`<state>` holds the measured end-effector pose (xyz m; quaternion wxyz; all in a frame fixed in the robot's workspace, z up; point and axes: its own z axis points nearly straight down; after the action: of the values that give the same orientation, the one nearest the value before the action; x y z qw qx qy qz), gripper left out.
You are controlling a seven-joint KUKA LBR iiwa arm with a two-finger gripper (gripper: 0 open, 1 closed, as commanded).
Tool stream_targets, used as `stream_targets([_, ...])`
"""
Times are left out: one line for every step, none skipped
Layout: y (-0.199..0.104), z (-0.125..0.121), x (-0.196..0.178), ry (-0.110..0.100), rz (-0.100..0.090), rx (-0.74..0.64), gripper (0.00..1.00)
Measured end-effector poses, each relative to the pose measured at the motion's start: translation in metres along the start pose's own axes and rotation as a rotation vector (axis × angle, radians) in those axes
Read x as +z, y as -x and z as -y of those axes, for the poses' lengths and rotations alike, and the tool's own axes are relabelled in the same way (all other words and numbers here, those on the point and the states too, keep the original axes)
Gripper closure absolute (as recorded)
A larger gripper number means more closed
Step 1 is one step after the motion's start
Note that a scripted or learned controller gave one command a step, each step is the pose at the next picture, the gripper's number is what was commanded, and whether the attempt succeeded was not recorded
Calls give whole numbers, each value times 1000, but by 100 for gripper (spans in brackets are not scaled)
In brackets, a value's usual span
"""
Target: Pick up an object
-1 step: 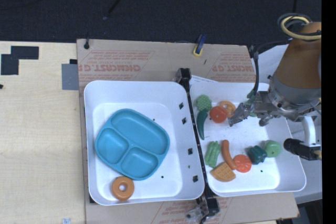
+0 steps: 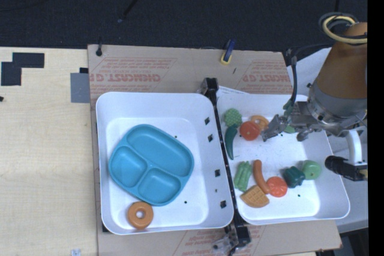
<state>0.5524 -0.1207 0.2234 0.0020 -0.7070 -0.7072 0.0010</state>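
Bench: two shallow white plastic bins (image 2: 102, 129); toys in the right one.
Gripper (image 2: 288, 128): above right bin; opening cannot be told.
Progress: seemingly nothing lifted; red round toy tomato (image 2: 249, 130) nearest.

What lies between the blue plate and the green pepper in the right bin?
In the camera view, between the blue plate and the green pepper lie the bins' adjoining rims.

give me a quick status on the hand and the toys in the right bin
Hand low over right bin, nothing seen held. Red tomato nearest. Green pepper beside it.
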Motion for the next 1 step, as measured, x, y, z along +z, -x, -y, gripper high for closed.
stream_targets([5, 8, 57, -5, -1, 1, 0])
